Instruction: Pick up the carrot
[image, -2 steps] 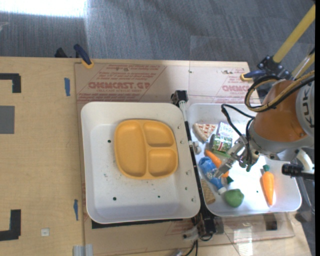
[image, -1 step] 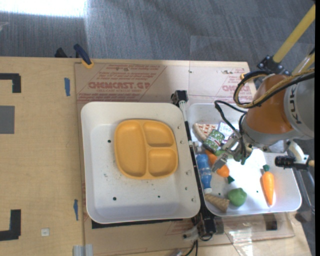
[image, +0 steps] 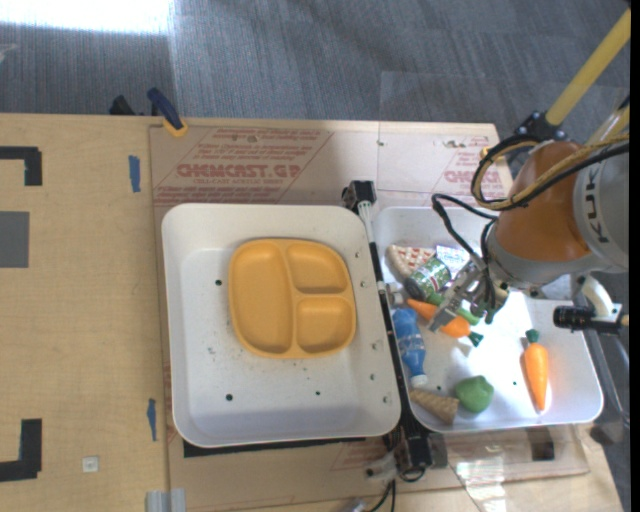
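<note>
Carrot position: the carrot lies in the right bin, near its right wall, leaf end up-frame, tip down-frame, nothing touching it.

Gripper position: the gripper is low in the same bin, left of the carrot and well apart from it, over a crowd of small things.

Fingers: cannot tell whether they are spread or pressed together; dark metal and clutter overlap there. An orange piece sits right at the tips, but I cannot say it is pinched.

Neighbours under the tool: a green-labelled packet, a blue bottle just left, an ice-cream cone and a green pepper lower down.

Left bin: left bin holds a yellow divided plate; not involved.

Risk 1, wrong target: the orange piece by the tips has the carrot's colour. A close here would likely lift that or the packet, not the carrot.

Risk 2, travel: moving right while this low could drag clutter along and knock the carrot against the wall.

Risk 3, wall clearance: the carrot is close to the bin's right wall; a finger coming down on that side may strike the rim.

Risk 4, slip: the body tapers, so a pinch near the tip would probably squeeze it out. Mid-body, across the width, looks safer.
</note>
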